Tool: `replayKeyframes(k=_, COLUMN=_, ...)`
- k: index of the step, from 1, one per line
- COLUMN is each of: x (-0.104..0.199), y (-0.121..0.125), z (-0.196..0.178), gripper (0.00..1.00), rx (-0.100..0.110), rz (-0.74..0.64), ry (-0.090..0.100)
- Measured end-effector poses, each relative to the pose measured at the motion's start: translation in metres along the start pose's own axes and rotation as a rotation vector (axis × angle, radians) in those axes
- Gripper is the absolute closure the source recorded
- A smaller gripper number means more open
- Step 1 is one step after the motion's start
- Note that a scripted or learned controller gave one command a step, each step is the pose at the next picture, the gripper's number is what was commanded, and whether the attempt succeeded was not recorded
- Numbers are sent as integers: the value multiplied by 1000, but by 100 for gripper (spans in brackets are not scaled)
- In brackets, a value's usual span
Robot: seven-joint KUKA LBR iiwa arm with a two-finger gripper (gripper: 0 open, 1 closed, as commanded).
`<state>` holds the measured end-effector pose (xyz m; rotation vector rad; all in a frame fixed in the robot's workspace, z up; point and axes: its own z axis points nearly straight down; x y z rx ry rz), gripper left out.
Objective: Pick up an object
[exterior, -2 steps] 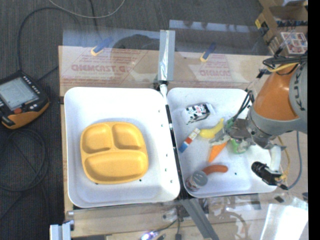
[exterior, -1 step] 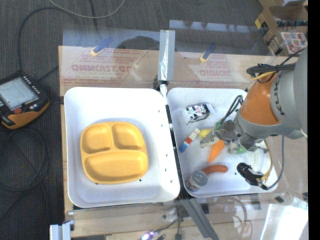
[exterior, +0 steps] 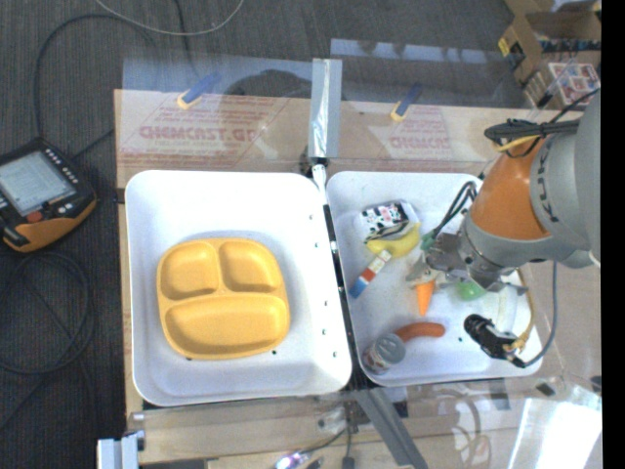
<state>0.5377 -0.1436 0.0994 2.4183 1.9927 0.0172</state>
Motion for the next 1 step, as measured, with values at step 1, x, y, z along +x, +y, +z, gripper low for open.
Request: replayKeyframes(k=1, x=69, y=-15, z=-138, gripper=100, rx=14, rz=140, ry=-7)
